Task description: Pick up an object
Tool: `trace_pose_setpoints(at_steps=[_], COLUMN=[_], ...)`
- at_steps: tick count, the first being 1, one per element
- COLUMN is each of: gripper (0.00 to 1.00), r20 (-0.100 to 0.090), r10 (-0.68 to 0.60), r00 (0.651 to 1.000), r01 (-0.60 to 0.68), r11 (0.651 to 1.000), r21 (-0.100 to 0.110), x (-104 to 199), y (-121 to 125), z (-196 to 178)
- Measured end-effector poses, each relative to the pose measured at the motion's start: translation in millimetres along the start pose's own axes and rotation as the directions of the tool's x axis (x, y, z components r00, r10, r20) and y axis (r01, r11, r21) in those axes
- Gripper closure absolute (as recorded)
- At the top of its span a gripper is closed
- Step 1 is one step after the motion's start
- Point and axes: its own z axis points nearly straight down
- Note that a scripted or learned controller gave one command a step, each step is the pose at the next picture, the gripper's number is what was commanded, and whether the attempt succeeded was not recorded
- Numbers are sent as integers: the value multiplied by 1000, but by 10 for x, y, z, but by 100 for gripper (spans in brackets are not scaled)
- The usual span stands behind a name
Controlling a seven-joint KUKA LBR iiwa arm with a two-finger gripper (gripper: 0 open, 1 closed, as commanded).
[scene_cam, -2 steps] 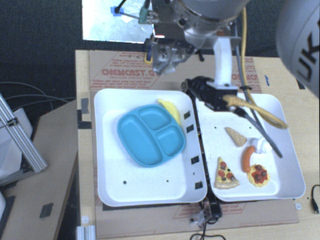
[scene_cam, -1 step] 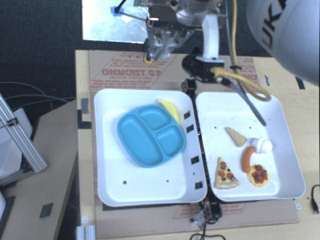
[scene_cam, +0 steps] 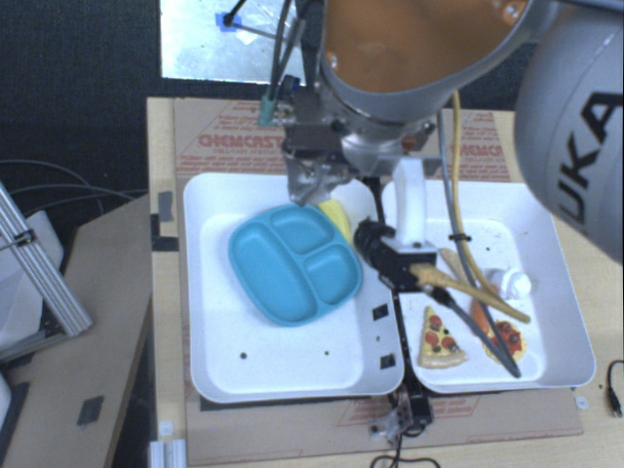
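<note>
I take the nearest pickable item to be the yellow object (scene_cam: 336,216), of which a sliver shows at the back of the left bin (scene_cam: 210,291), tucked just behind the far right corner of the blue divided plate (scene_cam: 294,263) and touching or nearly touching it. It may be a toy banana, though too little of it shows for me to be sure. The gripper (scene_cam: 314,185) hangs right above that spot, at the plate's far edge, and from my screen I cannot tell how it is set, because the wrist and cabling crowd the view there.

The blue plate has three compartments and lies tilted across the middle of the left bin.

In the right bin (scene_cam: 565,291) I see a toy pizza slice (scene_cam: 441,340) near the front left corner, and beside it a pair of tongs (scene_cam: 476,305) with a black body and tan arms running slantwise toward the front right. A small white bottle (scene_cam: 508,283) lies just behind the tongs' far ends, and something orange-red (scene_cam: 505,336) sits under them.

The grey arm (scene_cam: 575,135) with its orange band (scene_cam: 419,27) comes in from the upper right.
</note>
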Motion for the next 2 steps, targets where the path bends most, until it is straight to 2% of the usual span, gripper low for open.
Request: trace_pose_setpoints(at_steps=[1, 2], gripper=[100, 100], r20=[-2, 7], r10=[-3, 13], r00=[1000, 1000], r01=[3, -13], r11=[1000, 1000], r21=[-7, 9], x=[-8, -588], y=[23, 4], z=[-126, 1240])
